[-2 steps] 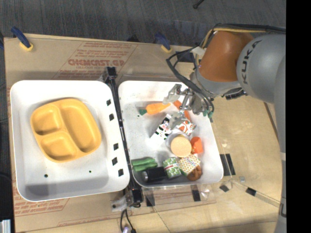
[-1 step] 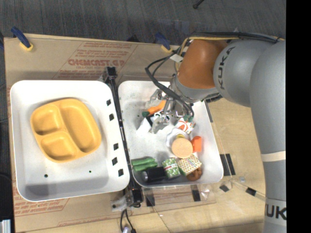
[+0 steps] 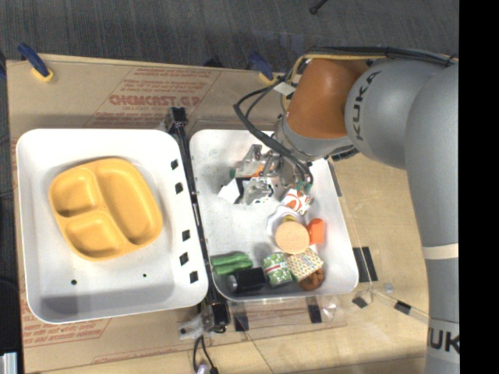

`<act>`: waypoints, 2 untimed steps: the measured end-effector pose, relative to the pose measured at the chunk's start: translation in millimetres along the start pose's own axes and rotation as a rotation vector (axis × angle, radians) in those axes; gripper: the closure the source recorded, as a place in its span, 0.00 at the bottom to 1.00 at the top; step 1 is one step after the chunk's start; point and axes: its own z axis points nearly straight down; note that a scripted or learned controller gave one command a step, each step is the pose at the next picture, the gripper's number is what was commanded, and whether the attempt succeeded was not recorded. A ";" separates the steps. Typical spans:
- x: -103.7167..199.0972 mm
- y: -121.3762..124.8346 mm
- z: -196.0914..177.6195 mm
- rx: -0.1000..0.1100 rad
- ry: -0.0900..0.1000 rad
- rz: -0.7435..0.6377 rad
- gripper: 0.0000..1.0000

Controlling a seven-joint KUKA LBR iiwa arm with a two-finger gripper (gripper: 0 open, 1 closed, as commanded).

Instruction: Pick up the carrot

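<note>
So, the camera view, looking down at a slant on the worktop (image 3: 374, 248). Two white bins sit side by side. The left bin (image 3: 39, 287) has a yellow divided tray (image 3: 105, 206) lying in it and not much else. The right bin (image 3: 204, 209) is where all the clutter is, mostly packed toward its near right corner.

The arm (image 3: 398, 107) comes in from the right, orange band above the wrist, and the end effector (image 3: 261, 179) hangs over the upper middle of the right bin. Honestly I can't tell how wide it's open, it's a jumble of metal and cables from this angle, and I don't see anything clearly caught in it.

The carrot (image 3: 316, 231) looks like the small orange piece by the bin's right wall, just beside a round tan disc-shaped thing (image 3: 293, 238) and below a red-and-white patterned item (image 3: 295, 202). It's lying in the bin, apart from the end effector, a bit down and to the right of it.

Around it: a green vegetable-looking piece (image 3: 230, 262), a black block (image 3: 250, 280), a green-and-white patterned can (image 3: 276, 269) and a checkered object (image 3: 306, 263) along the near edge.

Progress-wise I'd say the pick isn't done: the carrot is not lifted, not gripped. What's left is basically everything, lining up over it, closing on it, lifting. Tight spot too, with the wall and neighbours crowding it.
</note>
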 end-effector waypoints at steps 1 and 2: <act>-11.4 -21.2 14.0 0.000 -0.002 -0.333 1.00; -10.0 -21.3 16.0 -0.001 0.002 -0.333 0.00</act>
